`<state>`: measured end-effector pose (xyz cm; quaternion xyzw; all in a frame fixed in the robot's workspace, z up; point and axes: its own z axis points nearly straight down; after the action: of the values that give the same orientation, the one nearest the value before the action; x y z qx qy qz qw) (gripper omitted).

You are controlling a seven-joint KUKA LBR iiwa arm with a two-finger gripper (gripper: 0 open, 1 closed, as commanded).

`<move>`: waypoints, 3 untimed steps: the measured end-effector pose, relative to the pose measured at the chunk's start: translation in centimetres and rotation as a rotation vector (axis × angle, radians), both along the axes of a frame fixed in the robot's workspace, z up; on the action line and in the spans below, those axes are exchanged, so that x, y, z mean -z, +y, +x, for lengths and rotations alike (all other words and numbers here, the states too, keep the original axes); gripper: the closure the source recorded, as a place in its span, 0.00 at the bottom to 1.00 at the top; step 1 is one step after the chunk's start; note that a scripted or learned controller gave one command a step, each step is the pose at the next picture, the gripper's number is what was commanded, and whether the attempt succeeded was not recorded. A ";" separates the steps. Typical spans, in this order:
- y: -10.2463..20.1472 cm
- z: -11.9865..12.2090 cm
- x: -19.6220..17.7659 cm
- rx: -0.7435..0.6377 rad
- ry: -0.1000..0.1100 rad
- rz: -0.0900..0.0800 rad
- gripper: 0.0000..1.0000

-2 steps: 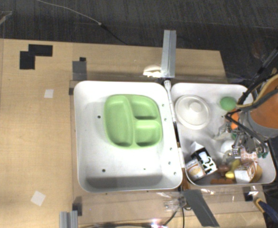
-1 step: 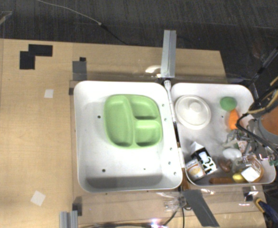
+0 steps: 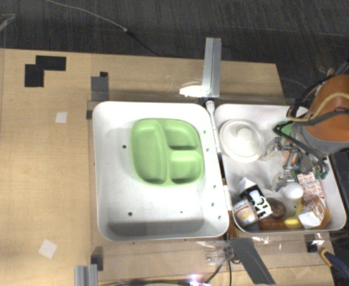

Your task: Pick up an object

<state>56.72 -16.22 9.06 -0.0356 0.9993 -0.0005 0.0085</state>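
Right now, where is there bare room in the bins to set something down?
Left bin: bare floor all round the green tray, widest along the near wall. Right bin: crowded; clear bowl at the far left, clutter along the near wall, gripper above the middle.

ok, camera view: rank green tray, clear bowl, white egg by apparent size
1. green tray, largest by far, in the left bin
2. clear bowl, right bin
3. white egg, smallest, beside the gripper
All sit at similar depth, so the order is safe.
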 end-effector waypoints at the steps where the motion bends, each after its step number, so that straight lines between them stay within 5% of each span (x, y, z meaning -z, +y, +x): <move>1: 7.3 -4.8 -0.2 0.123 -0.005 -0.001 0.00; 2: 2.5 -2.8 -0.3 0.207 0.007 0.001 0.00; 3: -1.7 -5.9 -0.8 0.220 0.009 0.001 0.00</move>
<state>50.79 -17.91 9.81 0.0745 0.9972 -0.0010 0.0039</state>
